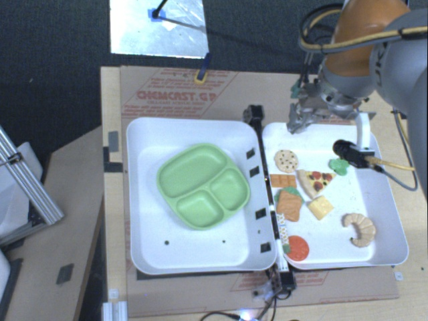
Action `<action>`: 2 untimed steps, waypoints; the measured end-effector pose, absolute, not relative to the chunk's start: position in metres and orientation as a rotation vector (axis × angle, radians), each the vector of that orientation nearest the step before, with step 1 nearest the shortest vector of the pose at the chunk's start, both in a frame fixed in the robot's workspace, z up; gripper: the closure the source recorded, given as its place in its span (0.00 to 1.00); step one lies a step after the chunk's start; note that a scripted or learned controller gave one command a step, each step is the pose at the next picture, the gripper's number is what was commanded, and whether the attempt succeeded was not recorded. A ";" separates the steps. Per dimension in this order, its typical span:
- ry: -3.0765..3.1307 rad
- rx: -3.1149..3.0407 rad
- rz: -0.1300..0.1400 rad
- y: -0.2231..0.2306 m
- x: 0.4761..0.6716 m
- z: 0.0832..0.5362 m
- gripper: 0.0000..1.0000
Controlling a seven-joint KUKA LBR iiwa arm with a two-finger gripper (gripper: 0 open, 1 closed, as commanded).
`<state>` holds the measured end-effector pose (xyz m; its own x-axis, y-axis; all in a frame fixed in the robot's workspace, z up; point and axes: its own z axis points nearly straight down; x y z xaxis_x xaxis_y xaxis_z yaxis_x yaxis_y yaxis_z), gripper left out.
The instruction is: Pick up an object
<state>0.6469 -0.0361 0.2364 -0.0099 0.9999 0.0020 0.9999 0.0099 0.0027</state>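
Observation:
My gripper (298, 122) hangs over the far left corner of the right bin (384, 199), above the toy food and touching none of it. Below it in that bin lie a round cookie (286, 159), a pizza slice (314, 180), a waffle piece (283, 180), a toast slice (289, 204), a yellow cheese cube (321, 207), a croissant (360, 229), a red tomato slice (297, 248) and a green leafy piece (339, 166). Nothing shows between the fingers.
The left bin (144, 179) holds a green divided plate (202, 186). A black divider with clips (264, 186) runs between the two bins. Cardboard lies under both, with a shiny sheet (160, 19) beyond the bench.

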 end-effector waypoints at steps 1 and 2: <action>2.234 2.210 0.004 0.026 0.642 0.235 1.00; 2.233 2.212 0.003 0.075 0.627 0.234 1.00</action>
